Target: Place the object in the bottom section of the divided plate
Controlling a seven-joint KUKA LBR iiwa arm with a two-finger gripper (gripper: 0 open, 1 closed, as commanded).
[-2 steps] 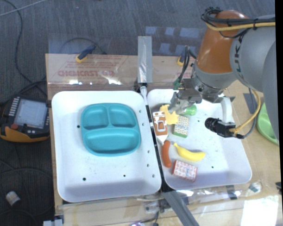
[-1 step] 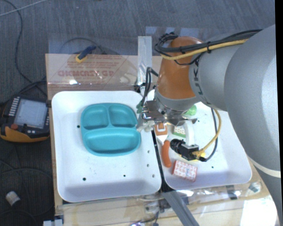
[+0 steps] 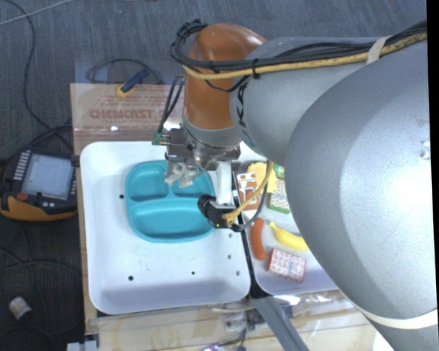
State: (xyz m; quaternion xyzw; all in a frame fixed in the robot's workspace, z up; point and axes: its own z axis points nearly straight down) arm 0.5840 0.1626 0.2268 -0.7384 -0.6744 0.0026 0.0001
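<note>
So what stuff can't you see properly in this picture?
- Gripper fingers over the blue divided plate: too small and blurred to tell if they hold anything.
- Right bin: mostly covered by the big grey arm.
- Yellow banana-like toy: its far end is hidden under the arm.
- Red-and-white box: print too small to read.

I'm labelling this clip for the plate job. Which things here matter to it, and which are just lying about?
Part of the job:
divided plate, teal, in the left bin
tool, over the plate's top sections

Lying about:
banana, right bin
red-and-white box, right bin
handheld pendant, on the floor
</note>
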